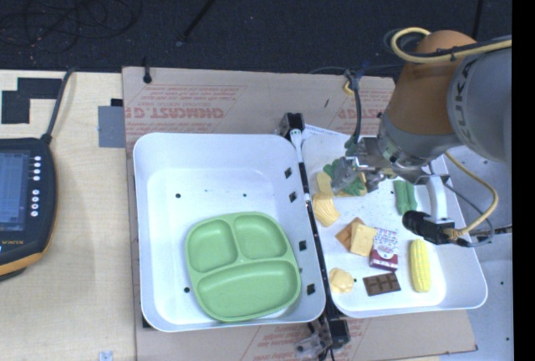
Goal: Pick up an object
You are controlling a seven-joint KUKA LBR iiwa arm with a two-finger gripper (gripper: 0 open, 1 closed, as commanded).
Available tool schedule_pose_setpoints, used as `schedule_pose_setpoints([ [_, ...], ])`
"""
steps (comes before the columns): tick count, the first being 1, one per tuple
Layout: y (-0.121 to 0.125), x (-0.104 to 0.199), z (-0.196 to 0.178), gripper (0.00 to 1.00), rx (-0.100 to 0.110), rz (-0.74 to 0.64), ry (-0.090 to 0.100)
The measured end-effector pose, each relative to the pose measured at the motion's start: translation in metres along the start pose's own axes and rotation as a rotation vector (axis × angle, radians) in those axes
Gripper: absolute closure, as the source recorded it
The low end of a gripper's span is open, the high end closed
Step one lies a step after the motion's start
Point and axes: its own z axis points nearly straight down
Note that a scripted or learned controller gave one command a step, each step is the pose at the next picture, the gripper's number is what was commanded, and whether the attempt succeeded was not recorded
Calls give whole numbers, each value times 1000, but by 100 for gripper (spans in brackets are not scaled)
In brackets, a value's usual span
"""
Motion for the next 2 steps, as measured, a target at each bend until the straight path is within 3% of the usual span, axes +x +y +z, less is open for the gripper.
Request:
schedule_pose_setpoints([
  [1, -46, 35, -49, 100, 6, 2, -1],
  [2, -66, 75, -49, 100, 11, 2, -1],
])
